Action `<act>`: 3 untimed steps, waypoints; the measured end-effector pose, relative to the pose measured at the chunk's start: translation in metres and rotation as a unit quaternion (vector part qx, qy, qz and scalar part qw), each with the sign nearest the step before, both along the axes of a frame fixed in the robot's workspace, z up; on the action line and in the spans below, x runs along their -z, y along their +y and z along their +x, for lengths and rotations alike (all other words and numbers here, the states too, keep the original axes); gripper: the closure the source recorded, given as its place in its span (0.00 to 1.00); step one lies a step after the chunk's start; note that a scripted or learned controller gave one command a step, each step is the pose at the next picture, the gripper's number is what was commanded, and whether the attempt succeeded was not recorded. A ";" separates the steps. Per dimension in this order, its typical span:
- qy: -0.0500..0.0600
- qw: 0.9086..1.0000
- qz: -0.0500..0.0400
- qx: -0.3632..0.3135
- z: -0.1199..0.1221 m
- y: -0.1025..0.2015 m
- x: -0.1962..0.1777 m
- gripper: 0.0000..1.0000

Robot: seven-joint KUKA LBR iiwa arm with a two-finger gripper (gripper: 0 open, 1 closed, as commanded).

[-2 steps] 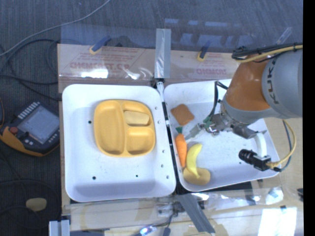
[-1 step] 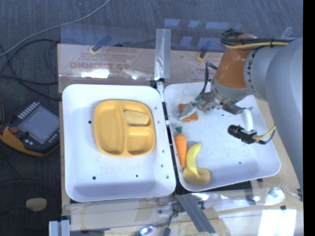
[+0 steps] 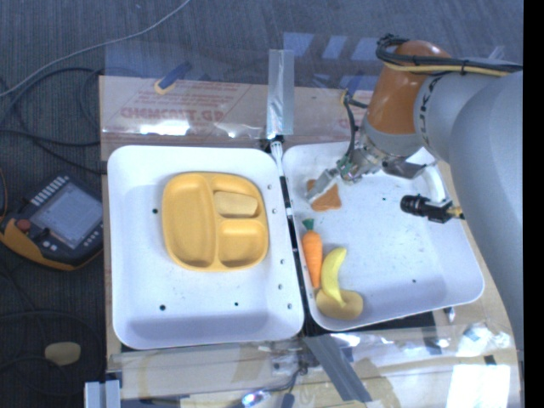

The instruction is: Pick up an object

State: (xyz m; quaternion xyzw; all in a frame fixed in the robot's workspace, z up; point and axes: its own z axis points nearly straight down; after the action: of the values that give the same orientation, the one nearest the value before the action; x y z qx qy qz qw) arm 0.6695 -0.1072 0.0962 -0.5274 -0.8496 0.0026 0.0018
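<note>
In the right bin (image 3: pixel 425 270) lie an orange wedge-shaped piece (image 3: pixel 326 198) at the upper left, a toy carrot (image 3: pixel 312 255) along the left wall, and a yellow banana (image 3: pixel 334 286) beside the carrot toward the front. My gripper (image 3: pixel 342 173) hangs low over the bin's upper left corner, just above and to the right of the orange wedge, and very close to it. The grey arm with its orange band (image 3: pixel 399 92) reaches in from the right.
The left bin (image 3: pixel 136 296) holds a yellow divided plate (image 3: pixel 214 220). A black fitting (image 3: pixel 425 205) sticks out over the right bin's right side. A handheld controller (image 3: pixel 58 221) lies on the floor at far left, with cables above it.
</note>
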 end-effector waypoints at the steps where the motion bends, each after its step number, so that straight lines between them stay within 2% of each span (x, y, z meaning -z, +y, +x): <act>1: -0.004 1.000 0.001 -0.023 0.000 0.046 -0.088 0.00; 2: 0.003 0.993 0.003 -0.120 -0.005 -0.006 -0.002 0.00; 3: 0.001 0.991 0.004 -0.133 -0.006 -0.009 -0.001 0.00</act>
State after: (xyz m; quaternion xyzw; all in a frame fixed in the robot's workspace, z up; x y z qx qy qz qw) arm 0.6635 -0.1158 0.0969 -0.4093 -0.9124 -0.0002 0.0048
